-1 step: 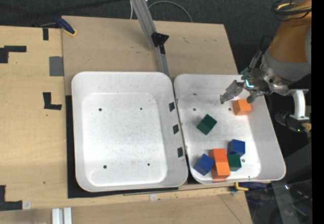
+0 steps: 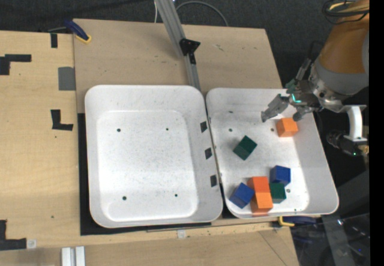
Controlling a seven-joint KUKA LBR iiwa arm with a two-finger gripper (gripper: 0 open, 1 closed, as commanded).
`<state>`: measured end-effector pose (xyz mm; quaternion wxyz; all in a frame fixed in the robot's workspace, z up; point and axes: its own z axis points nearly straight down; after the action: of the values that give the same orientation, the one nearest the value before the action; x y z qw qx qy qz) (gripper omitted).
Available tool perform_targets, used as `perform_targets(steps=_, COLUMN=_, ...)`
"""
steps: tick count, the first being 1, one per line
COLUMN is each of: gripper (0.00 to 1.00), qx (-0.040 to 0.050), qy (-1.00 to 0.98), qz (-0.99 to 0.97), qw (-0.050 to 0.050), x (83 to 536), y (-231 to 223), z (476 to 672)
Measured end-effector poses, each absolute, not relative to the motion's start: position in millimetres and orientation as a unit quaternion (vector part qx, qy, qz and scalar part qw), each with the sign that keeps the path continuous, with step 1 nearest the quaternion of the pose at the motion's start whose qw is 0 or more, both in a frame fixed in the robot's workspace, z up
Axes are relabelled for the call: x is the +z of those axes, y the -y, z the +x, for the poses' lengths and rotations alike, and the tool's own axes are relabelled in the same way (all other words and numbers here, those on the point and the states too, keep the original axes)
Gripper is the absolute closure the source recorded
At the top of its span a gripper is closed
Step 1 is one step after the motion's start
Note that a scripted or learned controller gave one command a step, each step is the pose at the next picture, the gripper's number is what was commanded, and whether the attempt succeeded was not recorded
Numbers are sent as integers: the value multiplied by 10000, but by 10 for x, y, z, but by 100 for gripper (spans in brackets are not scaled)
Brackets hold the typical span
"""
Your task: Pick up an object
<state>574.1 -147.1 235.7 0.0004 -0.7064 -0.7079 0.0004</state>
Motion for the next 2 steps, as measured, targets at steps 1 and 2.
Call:
perform_targets(steps=1, gripper=0, qx=26, qy=7076, qz=-7066, qw=31, x=1714, y=1433, z=5740)
perform_targets(steps=2, gripper=0, qx=-29, qy=7075, qz=-7067, qw=-7, x=1148, y=1379, z=5800)
